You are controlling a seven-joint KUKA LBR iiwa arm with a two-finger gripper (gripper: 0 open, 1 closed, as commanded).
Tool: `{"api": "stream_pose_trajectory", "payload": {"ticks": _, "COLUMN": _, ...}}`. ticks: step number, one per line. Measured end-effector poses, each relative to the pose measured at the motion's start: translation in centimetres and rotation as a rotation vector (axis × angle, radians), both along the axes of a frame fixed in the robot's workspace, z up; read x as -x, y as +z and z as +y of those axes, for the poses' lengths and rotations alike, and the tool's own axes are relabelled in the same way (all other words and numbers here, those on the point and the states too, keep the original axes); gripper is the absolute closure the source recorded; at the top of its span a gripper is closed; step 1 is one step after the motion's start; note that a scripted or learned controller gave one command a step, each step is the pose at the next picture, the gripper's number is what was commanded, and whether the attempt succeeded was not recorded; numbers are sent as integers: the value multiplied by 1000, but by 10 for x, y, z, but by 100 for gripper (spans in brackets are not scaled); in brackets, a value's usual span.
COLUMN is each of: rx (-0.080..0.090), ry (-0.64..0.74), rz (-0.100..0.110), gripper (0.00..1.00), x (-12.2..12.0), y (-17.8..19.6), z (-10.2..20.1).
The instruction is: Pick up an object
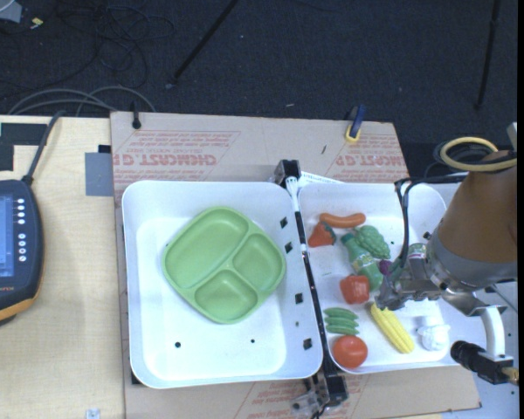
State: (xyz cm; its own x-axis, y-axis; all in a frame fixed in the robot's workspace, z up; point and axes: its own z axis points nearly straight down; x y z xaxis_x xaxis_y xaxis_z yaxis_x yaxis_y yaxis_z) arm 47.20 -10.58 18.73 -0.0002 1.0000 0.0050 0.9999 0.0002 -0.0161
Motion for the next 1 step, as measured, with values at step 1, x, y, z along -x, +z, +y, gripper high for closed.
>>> {"api": "stream_pose_trajectory", "payload": {"ticks": 1, "rx": 4, "ry": 3, "rz": -20, "gripper": 100, "x": -6, "y": 101, "z": 31}}
